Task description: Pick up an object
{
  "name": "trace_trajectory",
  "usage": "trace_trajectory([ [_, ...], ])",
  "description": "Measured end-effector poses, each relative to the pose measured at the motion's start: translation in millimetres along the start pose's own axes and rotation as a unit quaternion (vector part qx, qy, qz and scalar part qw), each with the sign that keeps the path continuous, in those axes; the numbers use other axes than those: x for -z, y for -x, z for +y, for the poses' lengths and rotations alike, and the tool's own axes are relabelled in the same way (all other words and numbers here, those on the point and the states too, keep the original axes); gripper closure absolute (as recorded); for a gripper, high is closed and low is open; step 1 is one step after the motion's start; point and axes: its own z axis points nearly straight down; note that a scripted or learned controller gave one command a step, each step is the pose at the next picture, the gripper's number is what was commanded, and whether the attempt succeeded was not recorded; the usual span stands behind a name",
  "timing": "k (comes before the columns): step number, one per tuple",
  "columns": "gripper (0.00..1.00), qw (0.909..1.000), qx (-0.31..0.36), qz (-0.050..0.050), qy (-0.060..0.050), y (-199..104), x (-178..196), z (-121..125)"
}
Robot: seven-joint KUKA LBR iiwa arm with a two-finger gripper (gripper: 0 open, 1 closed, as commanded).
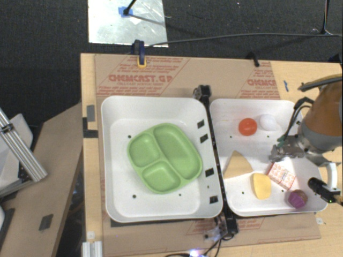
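Note:
The right bin (230,111) holds several small items. An orange ball (247,126) and a white rounded object (268,122) lie near its back. A cream wedge (237,164) and a yellow piece (262,186) sit toward the front. A red-and-white patterned packet (282,174) lies at the right, with a purple object (297,198) in front of it. My gripper (279,152) hangs low over the bin, just above the back edge of the packet. From this angle I cannot tell whether it touches anything.
The left bin (115,143) holds a green divided plate (164,157). A black hinged divider (210,149) runs between the bins. The arm with its orange band (324,119) covers the right bin's far right side. Cardboard lies under both bins.

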Motion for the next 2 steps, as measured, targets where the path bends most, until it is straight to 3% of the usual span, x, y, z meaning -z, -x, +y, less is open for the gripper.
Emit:
trace_trajectory([
  [2, 1.0, 1.0, 0.002, -0.001, 0.002, 2, 116, 12],
])
